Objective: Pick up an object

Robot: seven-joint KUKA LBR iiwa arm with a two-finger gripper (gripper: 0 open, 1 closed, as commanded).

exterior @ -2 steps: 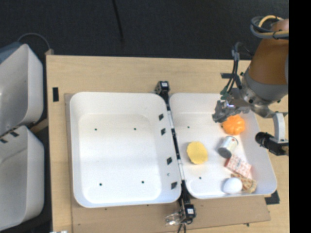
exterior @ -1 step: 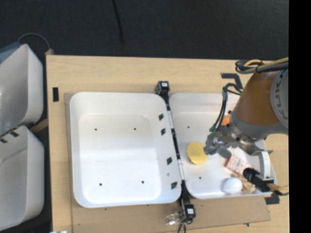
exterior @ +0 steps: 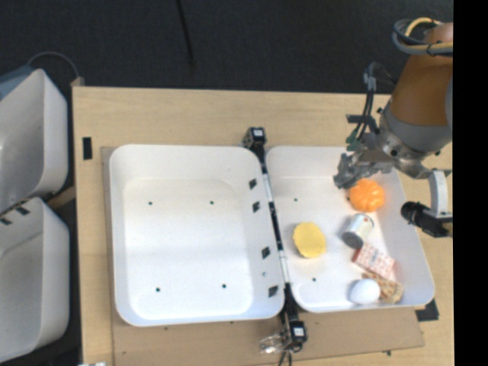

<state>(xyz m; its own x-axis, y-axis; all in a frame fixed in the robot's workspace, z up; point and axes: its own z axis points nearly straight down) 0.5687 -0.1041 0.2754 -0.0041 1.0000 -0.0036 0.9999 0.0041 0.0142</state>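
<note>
The gripper [exterior: 349, 175] hangs low over the right bin [exterior: 320, 296], just beside the orange ball [exterior: 367, 194] near the bin's far right side; whether it is spread or pressed together cannot be told here. A clean pick likely needs it centred over the ball, clear of the small can [exterior: 357, 229] nearby. The arm [exterior: 415, 90] reaches in from the right, wrist angled down.

The surface [exterior: 183, 117] is a pale wooden board on a dark floor. Two shallow white bins rest directly on it, side by side and touching along their inner edges: the left bin [exterior: 122, 227] and the right bin [exterior: 305, 166]. Small black fittings, perhaps clips, sit along the seam [exterior: 267, 204] between them. A small dark marker [exterior: 87, 148] lies near the board's left edge.
</note>
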